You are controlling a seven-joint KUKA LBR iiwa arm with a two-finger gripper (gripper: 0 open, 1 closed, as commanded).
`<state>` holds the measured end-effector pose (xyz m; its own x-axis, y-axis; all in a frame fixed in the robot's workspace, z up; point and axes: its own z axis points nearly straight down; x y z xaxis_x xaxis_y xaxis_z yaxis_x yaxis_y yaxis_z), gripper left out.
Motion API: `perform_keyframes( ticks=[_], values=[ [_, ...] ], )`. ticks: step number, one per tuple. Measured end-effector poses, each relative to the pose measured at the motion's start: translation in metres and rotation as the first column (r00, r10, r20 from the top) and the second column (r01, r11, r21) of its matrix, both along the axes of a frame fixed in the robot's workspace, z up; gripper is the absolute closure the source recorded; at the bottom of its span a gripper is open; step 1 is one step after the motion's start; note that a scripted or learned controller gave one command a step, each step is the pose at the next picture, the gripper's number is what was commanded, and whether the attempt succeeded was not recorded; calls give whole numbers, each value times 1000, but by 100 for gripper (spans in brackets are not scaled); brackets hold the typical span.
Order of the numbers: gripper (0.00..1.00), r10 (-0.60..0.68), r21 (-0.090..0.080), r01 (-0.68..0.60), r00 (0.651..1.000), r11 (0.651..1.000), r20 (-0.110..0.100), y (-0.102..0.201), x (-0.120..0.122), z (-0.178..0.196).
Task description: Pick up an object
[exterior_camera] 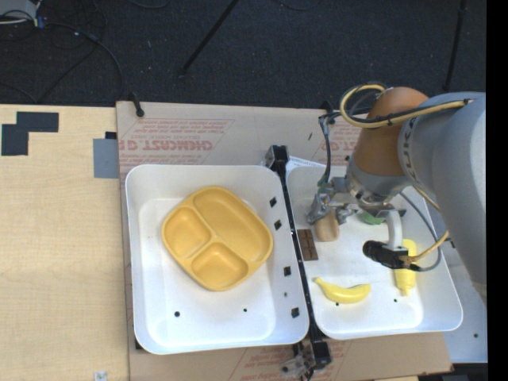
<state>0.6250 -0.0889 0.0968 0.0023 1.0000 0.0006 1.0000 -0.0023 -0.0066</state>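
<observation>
My gripper [331, 211] hangs low over the left part of the right bin [432, 312], the grey arm coming in from the right. A tan block [326, 229] sits right under the gripper, touching or nearly touching it. A yellow banana [344, 291] lies in the bin's front, apart from the gripper. A small green thing [371, 218] peeks out from beneath the wrist. A yellow object [406, 279] rests toward the right side of the same bin.
The left bin [151, 292] holds a yellow divided plate [216, 237]. A black divider [295, 244] runs between the two bins, close to the gripper's left. Cardboard lies under the bins, with a wooden bench top at the left.
</observation>
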Motion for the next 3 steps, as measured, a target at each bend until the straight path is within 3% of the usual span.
perform_keyframes(
  ticks=[3],
  values=[
    [100, 3, -1, -3, 1000, 1000, 8, 7, -10, 168]
  ],
)
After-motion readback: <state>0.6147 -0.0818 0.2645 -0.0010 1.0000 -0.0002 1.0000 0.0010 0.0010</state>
